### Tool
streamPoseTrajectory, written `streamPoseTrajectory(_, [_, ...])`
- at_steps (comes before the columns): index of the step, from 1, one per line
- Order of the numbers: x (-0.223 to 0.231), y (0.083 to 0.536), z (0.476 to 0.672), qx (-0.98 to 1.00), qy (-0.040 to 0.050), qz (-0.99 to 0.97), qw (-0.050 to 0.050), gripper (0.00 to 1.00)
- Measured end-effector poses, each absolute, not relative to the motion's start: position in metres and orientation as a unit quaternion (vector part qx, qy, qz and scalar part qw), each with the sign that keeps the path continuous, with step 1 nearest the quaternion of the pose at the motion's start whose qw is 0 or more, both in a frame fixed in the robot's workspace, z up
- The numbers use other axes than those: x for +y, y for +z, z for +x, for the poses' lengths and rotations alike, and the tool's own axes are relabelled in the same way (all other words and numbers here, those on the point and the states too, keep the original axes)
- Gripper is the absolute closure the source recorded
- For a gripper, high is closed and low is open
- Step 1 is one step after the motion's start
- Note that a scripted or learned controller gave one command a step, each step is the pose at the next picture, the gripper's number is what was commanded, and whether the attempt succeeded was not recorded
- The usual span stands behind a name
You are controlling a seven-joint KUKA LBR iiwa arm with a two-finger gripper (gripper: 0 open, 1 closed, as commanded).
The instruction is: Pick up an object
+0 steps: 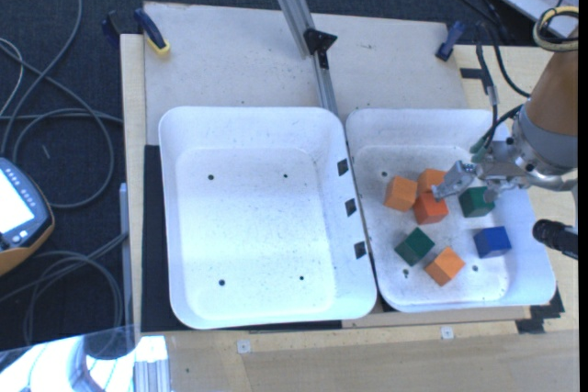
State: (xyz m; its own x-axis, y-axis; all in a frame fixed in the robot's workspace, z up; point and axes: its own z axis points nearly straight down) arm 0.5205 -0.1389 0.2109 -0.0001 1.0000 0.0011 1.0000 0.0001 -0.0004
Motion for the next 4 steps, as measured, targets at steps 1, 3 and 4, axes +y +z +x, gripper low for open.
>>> streamPoseTrajectory(1, [-0.139, 0.211, 0.521, -0.707, -0.0003, -0.707, 0.000, 0.00])
streamPoseTrajectory(3, [-0.148, 0.219, 0.495, -0.707, -0.0004, -0.707, 0.001, 0.00])
streamPoseTrajectory(4, [-0.148, 0.219, 0.495, -0.707, -0.0005, -0.707, 0.001, 0.00])
